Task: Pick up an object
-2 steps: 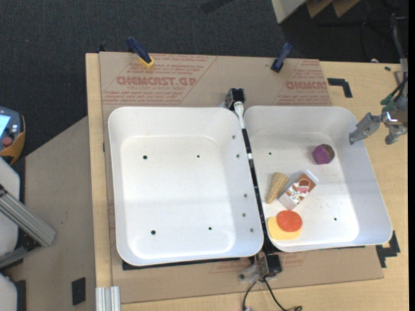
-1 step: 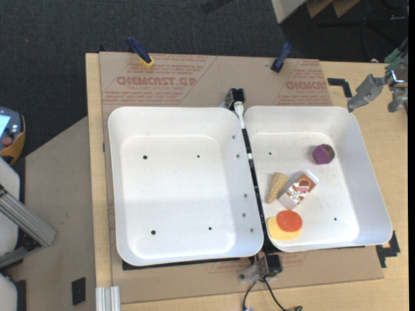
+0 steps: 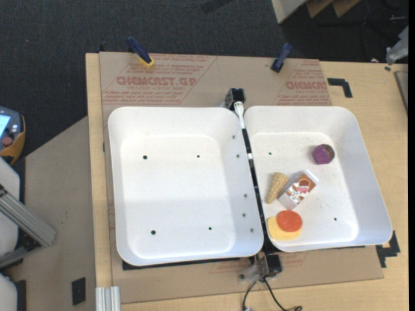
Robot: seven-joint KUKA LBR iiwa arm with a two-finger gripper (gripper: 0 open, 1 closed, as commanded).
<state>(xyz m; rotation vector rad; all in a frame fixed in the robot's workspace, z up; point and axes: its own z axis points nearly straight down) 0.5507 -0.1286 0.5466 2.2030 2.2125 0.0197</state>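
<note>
two shallow white bins sit side by side on a brown cardboard sheet w/ red print, the left bin and right bin touching along a dark centre seam. blue clamps pin the sheet's far edge, one w/ a yellow tip at far left and one further right, and small black clips sit at the seam's far end and near end, a cable trailing from the near one. the bench is pale wood, w/ dark carpet beyond it.
</note>
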